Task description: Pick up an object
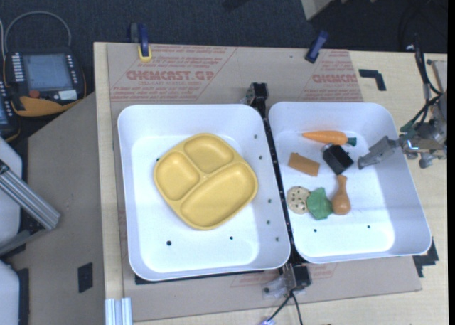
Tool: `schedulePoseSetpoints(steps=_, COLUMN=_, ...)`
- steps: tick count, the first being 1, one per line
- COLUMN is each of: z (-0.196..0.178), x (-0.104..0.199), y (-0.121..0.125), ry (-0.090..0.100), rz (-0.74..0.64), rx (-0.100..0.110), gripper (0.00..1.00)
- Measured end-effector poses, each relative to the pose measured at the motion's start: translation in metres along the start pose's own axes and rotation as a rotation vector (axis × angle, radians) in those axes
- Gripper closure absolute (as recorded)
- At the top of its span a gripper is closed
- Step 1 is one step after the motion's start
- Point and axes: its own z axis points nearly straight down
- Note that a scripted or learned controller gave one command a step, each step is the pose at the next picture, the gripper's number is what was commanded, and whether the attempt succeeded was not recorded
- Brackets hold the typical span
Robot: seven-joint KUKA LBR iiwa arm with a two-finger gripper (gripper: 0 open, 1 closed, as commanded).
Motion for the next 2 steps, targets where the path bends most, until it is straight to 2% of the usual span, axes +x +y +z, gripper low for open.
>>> schedulePoseSetpoints(steps=1, z=-0.007, x=0.0, y=0.003, ry=-0.004, rz=-0.004, rx=-0.013, gripper=0.0)
schedulePoseSetpoints(steps=2, z=0.036, x=0.002, y=0.005, ry=-0.001, rz=-0.004, rx=-0.007, gripper=0.0)
